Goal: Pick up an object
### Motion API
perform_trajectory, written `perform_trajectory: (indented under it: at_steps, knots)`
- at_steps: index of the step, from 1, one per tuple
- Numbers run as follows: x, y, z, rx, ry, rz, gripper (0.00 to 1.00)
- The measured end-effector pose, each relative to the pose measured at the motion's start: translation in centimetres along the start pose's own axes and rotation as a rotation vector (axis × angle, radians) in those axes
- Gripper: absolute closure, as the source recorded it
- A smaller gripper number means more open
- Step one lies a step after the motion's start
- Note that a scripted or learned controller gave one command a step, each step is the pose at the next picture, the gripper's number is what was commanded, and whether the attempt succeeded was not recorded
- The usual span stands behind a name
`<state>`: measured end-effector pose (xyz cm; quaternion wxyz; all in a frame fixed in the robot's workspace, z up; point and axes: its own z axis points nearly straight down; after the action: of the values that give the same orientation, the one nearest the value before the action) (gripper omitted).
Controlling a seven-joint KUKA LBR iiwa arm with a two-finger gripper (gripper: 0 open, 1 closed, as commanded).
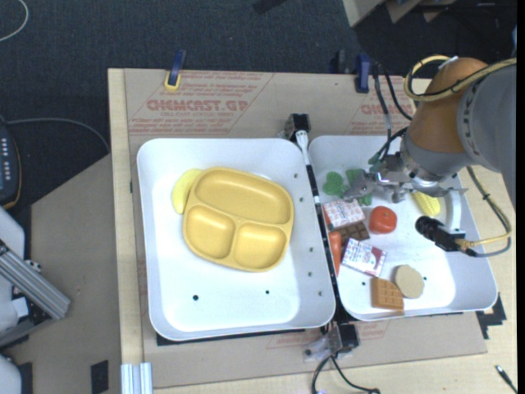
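Cardboard-brown tabletop (238, 97) carries two shallow white bins side by side. Your left bin (164, 286) holds a yellow divided tray (238, 218), three compartments, sitting toward the back half, with a yellow bit (182, 189) poking out from under its left edge. Your right bin (467, 281) holds the small stuff. Grey arm (492, 113) with the orange band (439, 105) comes in from the right and hangs over the back of the right bin. Its pincer (385, 179) sits low near the bin's back centre; you can't tell from here whether it's apart or together, and nothing is visibly held.

Candidates to pick, all in the right bin: green pieces (338, 181) just left of the pincer, a red-and-white packet (343, 213) below them, a red tomato (382, 219) just beside that packet, a second packet (362, 257) nearer the front, a thin orange stick (335, 251) along the left wall, a brown waffle (387, 295) and a round tan cookie (409, 281) touching at the front. A yellow piece (426, 202) shows right of the tomato, partly under the arm's hardware.
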<state>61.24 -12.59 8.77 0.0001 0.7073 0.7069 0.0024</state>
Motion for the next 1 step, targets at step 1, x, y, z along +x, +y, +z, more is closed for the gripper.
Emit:
perform_trajectory:
  at_steps: [1]
  knots:
    - [0.10, 0.33, -1.51, -0.011, -0.001, -0.002, 1.00]
